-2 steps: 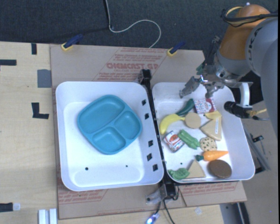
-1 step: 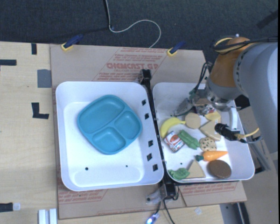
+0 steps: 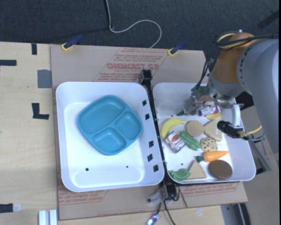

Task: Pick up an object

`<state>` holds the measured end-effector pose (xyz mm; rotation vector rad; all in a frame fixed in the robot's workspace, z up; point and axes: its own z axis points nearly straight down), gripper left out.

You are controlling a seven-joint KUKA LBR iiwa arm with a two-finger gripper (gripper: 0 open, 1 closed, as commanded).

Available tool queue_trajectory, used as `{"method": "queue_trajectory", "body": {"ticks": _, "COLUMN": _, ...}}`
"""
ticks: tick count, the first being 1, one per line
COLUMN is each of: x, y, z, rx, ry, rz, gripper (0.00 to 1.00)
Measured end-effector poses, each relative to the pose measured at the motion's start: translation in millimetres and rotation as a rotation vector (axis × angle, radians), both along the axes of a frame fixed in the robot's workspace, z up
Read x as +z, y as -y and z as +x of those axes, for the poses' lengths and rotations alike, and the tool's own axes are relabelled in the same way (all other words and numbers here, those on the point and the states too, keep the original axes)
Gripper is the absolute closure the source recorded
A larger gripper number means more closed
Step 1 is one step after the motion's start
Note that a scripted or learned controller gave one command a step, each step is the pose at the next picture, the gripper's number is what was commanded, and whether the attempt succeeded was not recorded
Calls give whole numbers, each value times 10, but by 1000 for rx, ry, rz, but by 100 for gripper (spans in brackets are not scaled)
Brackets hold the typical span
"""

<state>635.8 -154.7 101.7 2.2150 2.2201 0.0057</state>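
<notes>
Arm (image 3: 239, 64) reaches into right bin (image 3: 171, 95), far edge; gripper (image 3: 200, 104) low over red-white packet (image 3: 209, 110). Jaws: can't tell. Banana (image 3: 171, 124), carrot (image 3: 215, 155), cookie (image 3: 208, 144) nearby. Left bin (image 3: 68, 95): blue plate (image 3: 110, 124).

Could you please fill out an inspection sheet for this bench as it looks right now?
Surface: brown cardboard sheet under two shallow white bins; left bin, right bin.
Job's things: toy foods piled in the right bin, among them a yellow banana, an orange carrot, a red-and-white can and a brown round patty.
Clutter: blue three-compartment plastic plate in the left bin.
Grippers: gripper low over the right bin's far side; finger state unclear.
Cables: thin white cable looping across the dark floor.
Surroundings: blue-and-yellow clamps on the cardboard's far edge.
</notes>
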Motion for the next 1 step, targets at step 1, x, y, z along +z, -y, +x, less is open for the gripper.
{"method": "queue_trajectory", "body": {"ticks": 1, "x": 75, "y": -412, "z": 342, "rx": 4, "ry": -5, "rz": 2, "gripper": 100}}
